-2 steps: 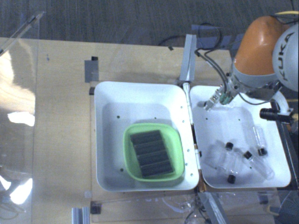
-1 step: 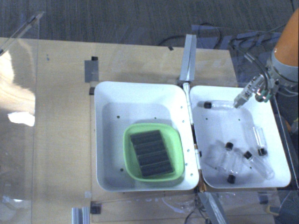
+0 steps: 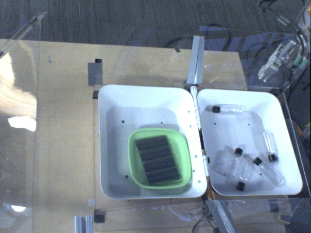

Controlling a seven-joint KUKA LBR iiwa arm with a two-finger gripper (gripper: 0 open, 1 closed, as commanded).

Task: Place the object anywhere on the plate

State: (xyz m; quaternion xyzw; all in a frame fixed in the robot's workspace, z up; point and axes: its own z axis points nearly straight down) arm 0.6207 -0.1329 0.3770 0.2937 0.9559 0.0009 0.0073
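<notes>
Camera view from above has my gripper (image 3: pixel 281 61) as a pale, blurred shape at the upper right, well apart from both bins, and I cannot tell whether it is open or closed or whether it carries anything. The green plate (image 3: pixel 133 154) sits in the left bin (image 3: pixel 104 130), and a dark ridged block (image 3: pixel 156 159) lies flat on it, covering most of its floor. If that block is the object, I judge the task done. If not, the candidates are the clear vials (image 3: pixel 243 166) with black caps in the right bin (image 3: pixel 281 103): several crowded near the front, one vial alone (image 3: pixel 228 109) near the back wall. From here the trouble is plain. The vials are round, smooth and see-through, so I could misjudge one and close on nothing, or it could slip out. The crowded ones touch, so grabbing one may drag a neighbour. Set down on the ridged block, a vial could roll off the plate
</notes>
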